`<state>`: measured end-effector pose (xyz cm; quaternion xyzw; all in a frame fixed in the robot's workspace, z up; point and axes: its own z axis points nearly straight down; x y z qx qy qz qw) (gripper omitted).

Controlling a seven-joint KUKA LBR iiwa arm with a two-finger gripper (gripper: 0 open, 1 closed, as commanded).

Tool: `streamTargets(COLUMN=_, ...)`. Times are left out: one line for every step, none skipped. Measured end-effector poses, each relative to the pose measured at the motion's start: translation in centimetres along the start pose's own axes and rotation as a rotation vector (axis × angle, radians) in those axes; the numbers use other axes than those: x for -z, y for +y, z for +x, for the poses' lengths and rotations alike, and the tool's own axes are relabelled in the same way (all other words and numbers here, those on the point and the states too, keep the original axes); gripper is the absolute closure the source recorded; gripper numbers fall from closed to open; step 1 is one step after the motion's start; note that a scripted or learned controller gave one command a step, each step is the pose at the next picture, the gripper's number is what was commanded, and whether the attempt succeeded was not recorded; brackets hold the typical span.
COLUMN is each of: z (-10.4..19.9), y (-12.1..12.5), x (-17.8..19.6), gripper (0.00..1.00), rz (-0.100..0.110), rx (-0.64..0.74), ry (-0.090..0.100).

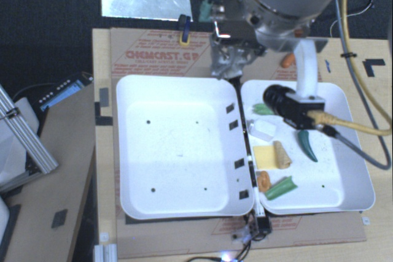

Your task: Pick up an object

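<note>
My gripper (pixel 229 68) hangs at the far rim where the two white bins meet, above the divider. The right bin (pixel 344 187) holds several small items: a yellow flat square (pixel 264 157), a tan cylinder (pixel 282 154), a white block (pixel 264 129), a light green piece (pixel 263 109), a dark green pepper (pixel 307 145), a bright green pod (pixel 281 187) and a small orange piece (pixel 264 180). None of them is at the gripper. A black cylinder on a white bracket (pixel 286 105), fixed to the arm, covers part of the right bin's far side.
The left bin (pixel 178 144) lies beside the right one, joined by a hinged divider (pixel 244 144). A brown board (pixel 156 52) lies under both. A yellow-and-blue clamp (pixel 184 30) sits behind the left bin. Yellow hoses (pixel 359 126) cross the right bin. An orange item (pixel 287 61) lies behind it.
</note>
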<state>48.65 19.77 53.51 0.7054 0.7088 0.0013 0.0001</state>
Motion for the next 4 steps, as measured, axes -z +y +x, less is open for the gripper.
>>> streamTargets(z=1.5, y=0.0, x=0.0, gripper=1.00, rz=0.000, rx=0.000, ry=0.000)
streamTargets(z=2.9, y=0.0, x=0.0, gripper=1.00, rz=0.000, rx=0.000, ry=0.000)
streamTargets(z=3.3, y=0.0, x=0.0, gripper=1.00, rz=0.000, rx=0.000, ry=0.000)
streamTargets(z=3.6, y=0.0, x=0.0, gripper=1.00, rz=0.000, rx=0.001, ry=-0.001)
